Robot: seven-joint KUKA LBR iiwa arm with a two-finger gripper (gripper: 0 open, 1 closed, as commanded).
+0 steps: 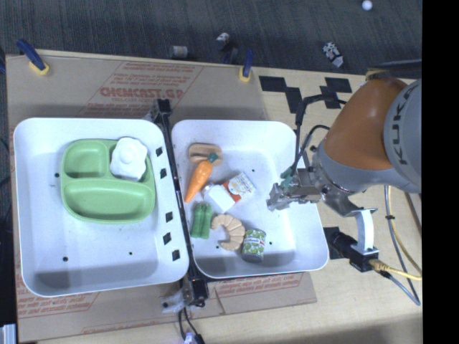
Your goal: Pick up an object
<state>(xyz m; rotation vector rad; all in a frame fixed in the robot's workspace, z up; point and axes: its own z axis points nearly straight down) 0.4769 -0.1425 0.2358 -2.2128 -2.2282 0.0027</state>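
- Hovering over the right-hand part of the right bin (308, 253), the gripper (285, 196) sat at the end of the grey arm (373, 138), and whether it was wide or narrow could not be told from this slant; nothing showed between its tips.
- Nearest to it lay a small white packet with red print (240, 185), with a white block (217, 198) just beside that; either looked the shortest reach.
- Farther left, an orange carrot (199, 179) lay at a slant below a brown bread-like piece (204, 151), the two close together, so a grasp there risked nudging both.
- Toward the bin's near side, a croissant-like pastry (231, 229) touched a green-printed carton (253, 243), with a green vegetable (201, 220) just beside.
- Picking well probably meant choosing the packet or block, centring over it, descending straight, and closing across its narrow side, clear of neighbours.
- The left bin (32, 264) held a green divided tray (107, 199) carrying a white lump (129, 156), well apart from the gripper.
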